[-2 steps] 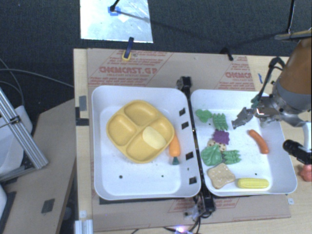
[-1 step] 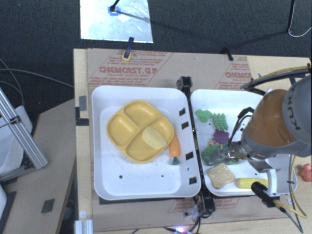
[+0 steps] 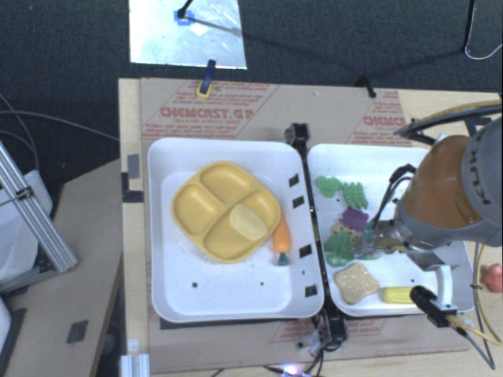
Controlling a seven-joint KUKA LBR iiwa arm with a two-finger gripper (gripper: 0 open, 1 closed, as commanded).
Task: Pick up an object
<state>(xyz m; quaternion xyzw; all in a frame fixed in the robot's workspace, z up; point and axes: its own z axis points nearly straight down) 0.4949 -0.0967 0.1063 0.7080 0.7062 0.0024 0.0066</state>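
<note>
Candidate objs all sit in the right bin [image 3: 377, 149]. Purple grape cluster [image 3: 355, 218] lies about mid-bin, toward its left side. Just near of it is a dark green leafy piece [image 3: 339, 248], touching or nearly touching the grapes; can't tell which. Farther back are two more green pieces: a light green one [image 3: 328, 185] by the bin's left wall & a ridged green one [image 3: 354, 193] right beside it. At the near end lies a tan toast-shaped slice [image 3: 355, 283], w/ a yellow piece [image 3: 397, 294] just to its right along the near wall.

Gripper [image 3: 376, 238] is low over the bin, immediately right of the grapes & leafy piece. Whether it's released or clenched: can't tell, since the tip is blurred & partly covered by the wrist. No obj is visibly held. Arm [image 3: 448, 191] comes in from the right & covers the bin's right half, orange band topmost.

Left bin [image 3: 196, 289] holds a yellow divided plate [image 3: 226, 210] in the middle & an orange carrot [image 3: 281, 238] touching the plate's right edge, green tip pointing near. Both bins rest on a cardboard-covered worktop [image 3: 236, 112].
</note>
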